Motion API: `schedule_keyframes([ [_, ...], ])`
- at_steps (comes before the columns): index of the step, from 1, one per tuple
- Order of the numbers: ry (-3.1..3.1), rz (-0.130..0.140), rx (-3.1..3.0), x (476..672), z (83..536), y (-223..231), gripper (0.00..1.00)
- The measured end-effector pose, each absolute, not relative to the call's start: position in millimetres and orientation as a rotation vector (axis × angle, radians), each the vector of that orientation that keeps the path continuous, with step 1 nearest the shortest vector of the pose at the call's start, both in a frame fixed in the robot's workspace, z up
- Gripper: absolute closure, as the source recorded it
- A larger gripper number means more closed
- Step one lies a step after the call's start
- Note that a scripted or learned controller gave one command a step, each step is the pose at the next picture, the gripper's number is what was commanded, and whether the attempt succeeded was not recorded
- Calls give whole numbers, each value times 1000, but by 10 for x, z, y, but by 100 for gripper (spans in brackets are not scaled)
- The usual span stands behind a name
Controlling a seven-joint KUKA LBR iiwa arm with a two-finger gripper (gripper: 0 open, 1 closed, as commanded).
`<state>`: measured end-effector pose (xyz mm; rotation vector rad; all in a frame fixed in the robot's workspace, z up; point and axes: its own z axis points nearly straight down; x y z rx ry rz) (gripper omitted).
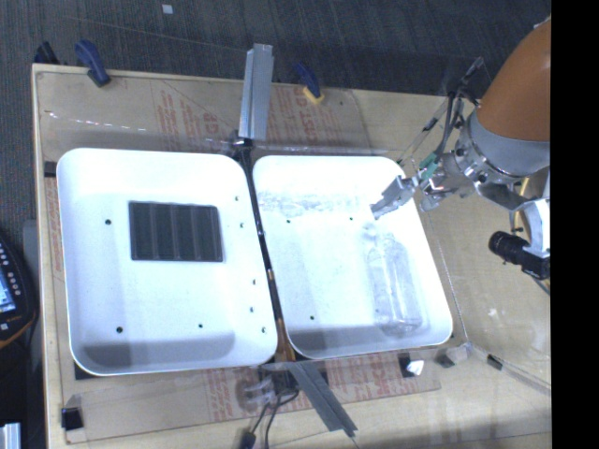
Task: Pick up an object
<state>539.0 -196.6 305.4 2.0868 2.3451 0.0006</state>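
The clear plastic bottle [393, 283] lies in the right bin [318, 344], near its right wall. Above it at the rim, the gripper [388, 201] holds nothing; whether it is spread, I cannot tell. The slick, see-through bottle may slip or be missed.

Bright overhead light overexposes both bins [150, 171]; edges look soft.

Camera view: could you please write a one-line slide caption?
Gripper poised above the right bin near a clear bottle; dark grid in left bin.
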Motion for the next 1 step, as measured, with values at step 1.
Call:
schedule_keyframes([
  [1, 2323, -4, 2120, 5614, 2708, -2085, 0],
])
